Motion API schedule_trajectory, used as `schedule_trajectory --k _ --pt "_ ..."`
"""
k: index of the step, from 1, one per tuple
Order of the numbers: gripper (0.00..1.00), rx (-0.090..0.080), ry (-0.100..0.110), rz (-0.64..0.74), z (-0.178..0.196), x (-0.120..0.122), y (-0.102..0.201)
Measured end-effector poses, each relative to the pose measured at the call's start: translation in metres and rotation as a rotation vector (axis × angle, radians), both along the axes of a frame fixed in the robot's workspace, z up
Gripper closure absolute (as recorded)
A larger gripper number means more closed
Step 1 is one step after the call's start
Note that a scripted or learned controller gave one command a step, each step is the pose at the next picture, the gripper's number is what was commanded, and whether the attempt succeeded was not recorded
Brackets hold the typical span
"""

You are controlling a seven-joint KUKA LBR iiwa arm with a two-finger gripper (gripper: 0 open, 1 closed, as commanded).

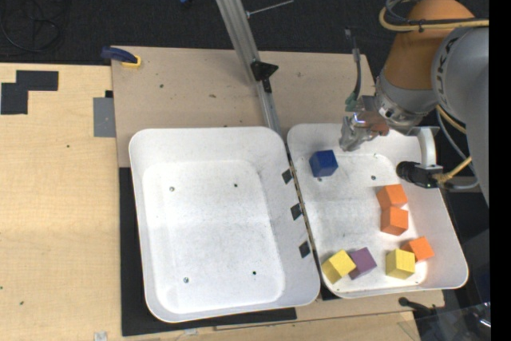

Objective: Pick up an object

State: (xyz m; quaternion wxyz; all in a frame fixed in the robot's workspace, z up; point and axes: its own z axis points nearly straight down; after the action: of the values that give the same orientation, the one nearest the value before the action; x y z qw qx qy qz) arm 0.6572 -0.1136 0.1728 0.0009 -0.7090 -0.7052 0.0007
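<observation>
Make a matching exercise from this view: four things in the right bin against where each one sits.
Things:
1. blue cube
2. purple cube
3. gripper
4. large orange block

Places:
A. near edge of the right bin, beside a yellow cube
B. above the bin's far edge
C. far part, alone
D. right side, mid-bin

Pairs: 1-C, 2-A, 3-B, 4-D

Blue cube [323, 163] sits upright in right bin's far-left corner.

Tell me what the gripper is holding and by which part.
Nothing is held. The gripper hangs over the far end of the right bin, with nothing between its fingers; the blue cube sits apart from it on the bin floor.
</observation>
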Motion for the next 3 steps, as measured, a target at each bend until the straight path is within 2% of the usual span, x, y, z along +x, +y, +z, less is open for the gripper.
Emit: schedule_trajectory --k 2,3 --pt "1.0 -0.001 -0.007 0.005 0.099 -0.007 -0.002" --pt "1.0 0.002 0.002 0.009 0.098 -0.036 0.049"
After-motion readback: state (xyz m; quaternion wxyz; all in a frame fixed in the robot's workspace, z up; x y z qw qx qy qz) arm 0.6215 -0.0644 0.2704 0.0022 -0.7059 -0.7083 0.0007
